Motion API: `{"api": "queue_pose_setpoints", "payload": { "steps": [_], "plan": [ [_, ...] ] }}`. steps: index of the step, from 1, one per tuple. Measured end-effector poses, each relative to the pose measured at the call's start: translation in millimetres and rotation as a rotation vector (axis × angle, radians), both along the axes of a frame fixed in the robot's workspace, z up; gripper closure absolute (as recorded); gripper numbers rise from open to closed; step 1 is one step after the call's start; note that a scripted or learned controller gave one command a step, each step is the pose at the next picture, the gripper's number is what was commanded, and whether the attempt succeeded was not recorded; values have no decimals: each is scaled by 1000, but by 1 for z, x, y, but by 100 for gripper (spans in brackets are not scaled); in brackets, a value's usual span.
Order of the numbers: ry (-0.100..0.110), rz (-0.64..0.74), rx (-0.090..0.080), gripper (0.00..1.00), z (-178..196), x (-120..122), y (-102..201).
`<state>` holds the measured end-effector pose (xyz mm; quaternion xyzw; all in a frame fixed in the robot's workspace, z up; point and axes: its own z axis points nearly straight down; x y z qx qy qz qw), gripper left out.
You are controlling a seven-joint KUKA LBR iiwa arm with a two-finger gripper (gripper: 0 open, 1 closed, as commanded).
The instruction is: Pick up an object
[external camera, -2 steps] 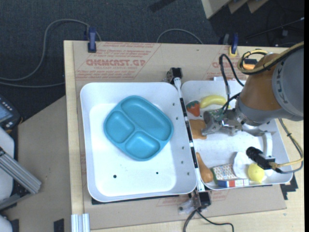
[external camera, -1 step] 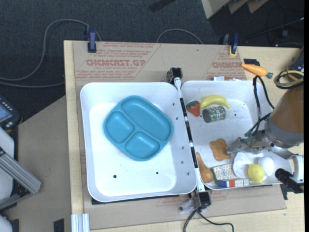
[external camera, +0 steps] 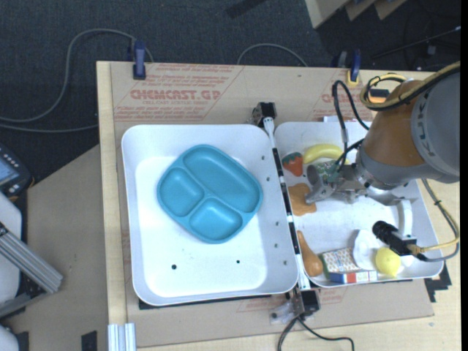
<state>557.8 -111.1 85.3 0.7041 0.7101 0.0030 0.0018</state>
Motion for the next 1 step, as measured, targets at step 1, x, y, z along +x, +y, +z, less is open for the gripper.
{"api": "queue_pose_setpoints", "payload": {
  "steps": [1],
  "plan": [
    [3,-5,-2,0,1,66,-22]
  ]
}}
